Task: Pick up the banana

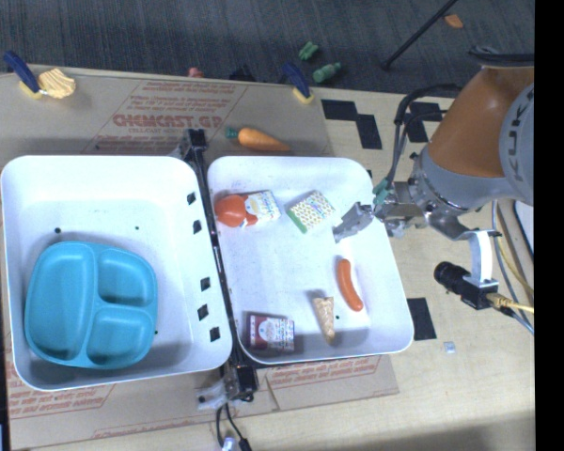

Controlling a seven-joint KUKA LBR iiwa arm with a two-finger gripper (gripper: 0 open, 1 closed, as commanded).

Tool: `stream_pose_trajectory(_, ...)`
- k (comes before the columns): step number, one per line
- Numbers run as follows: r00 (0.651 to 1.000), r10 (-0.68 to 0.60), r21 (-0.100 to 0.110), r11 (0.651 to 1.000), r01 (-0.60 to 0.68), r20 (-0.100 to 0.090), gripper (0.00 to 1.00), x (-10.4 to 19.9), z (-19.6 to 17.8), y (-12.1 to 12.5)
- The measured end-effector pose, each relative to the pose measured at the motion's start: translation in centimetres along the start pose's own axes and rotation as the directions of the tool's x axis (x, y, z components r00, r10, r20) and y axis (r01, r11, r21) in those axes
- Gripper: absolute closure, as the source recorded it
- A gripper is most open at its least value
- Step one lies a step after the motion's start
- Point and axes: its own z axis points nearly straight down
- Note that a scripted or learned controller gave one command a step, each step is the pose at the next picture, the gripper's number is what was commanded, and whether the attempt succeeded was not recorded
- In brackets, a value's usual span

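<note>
My jaws hang at the right-hand rim of the right shallow white bin (387,252), low over its wall; from this slant I cannot tell how far they are parted, and nothing shows between them. Behind them my grey arm with the orange band (475,130) reaches in over the tan counter (470,365).

Nearest lies an orange-red sausage-shaped piece (350,283). Just beyond it, toward the bin's front wall, is a small pale yellowish-tan wedge (325,316), my best guess for the banana, though it is too small to be sure. A dark red box (268,332) sits near it. At the back are a green-and-white packet (310,210) and a white carton (261,205) touching a red round toy (229,210).

The risks, as I judge them: closing on the sausage piece instead, since it lies between me and the wedge, or striking the bin wall on descent because the wedge sits so close to the front edge.
</note>
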Motion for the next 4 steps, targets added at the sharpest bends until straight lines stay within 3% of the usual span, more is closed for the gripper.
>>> stream_pose_trajectory(1,0.989,0.149,0.002,0.989,-0.149,-0.001,0.0,7.2,7.0,2.0)
stream_pose_trajectory(2,0.907,0.422,0.004,0.907,-0.422,-0.001,0.0,11.4,5.5,-4.8)
stream_pose_trajectory(3,0.952,0.307,-0.003,0.952,-0.307,-0.001,0.0,16.4,-6.9,5.2)
stream_pose_trajectory(4,0.98,0.198,0.002,0.98,-0.198,0.0,0.0,22.3,-4.0,-1.2)
